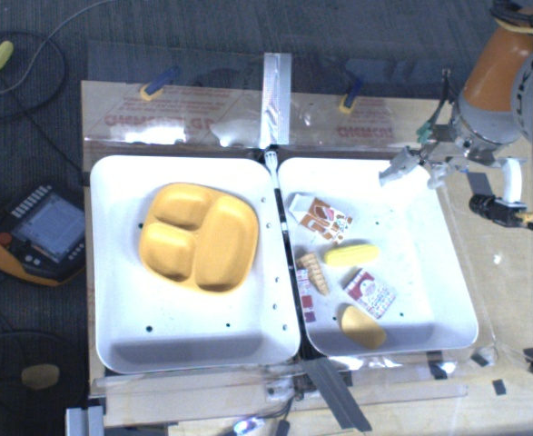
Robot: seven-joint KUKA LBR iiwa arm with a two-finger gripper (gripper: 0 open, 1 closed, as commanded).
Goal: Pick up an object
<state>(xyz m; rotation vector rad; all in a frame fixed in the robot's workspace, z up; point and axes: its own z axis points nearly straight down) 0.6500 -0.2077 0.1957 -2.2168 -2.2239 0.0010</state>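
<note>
The hand point(409, 164) hovers over the right bin's point(448, 271) far rim; its grip I cannot tell. A yellow corn cob point(350, 255) lies below.

divided tray point(198, 236) in left bin point(112, 334), small packets point(368, 293) in right bin point(448, 325)

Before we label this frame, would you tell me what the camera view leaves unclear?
- Hand: small and blurred above the right bin's far corner; its finger state can't be told.
- Arm: cut off by the right edge.
- Two printed packets: labels too small to read.
- Small items beside the bins' divider: too small to identify.
</note>
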